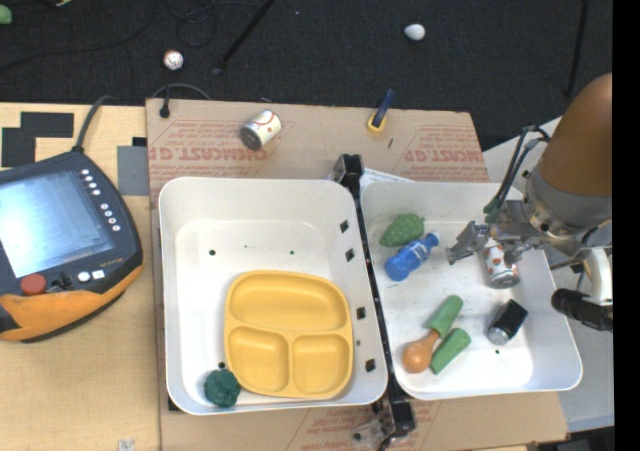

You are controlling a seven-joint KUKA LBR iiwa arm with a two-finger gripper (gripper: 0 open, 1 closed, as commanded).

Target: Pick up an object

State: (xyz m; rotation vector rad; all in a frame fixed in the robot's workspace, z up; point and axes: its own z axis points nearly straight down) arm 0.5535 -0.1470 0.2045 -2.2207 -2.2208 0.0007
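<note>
The right bin [545,374] holds several small things. A small silver and red can [501,267] lies near its right wall. My gripper [496,245] hangs directly over that can, touching or nearly touching its top; the wrist hides how the jaws stand. A blue bottle [411,257] and a bumpy green object [403,230] lie to the gripper's left. In front of it are a black block [507,321], two green cylinders [445,314] [451,349] and a tan pear-shaped piece [420,350].
The left bin [190,239] holds a yellow divided plate [290,332] and a dark green lump [222,387] at its front left corner. A striped can [261,129] and a blue-yellow tool [379,115] lie on the cardboard behind. A teach pendant [55,239] sits at left.
</note>
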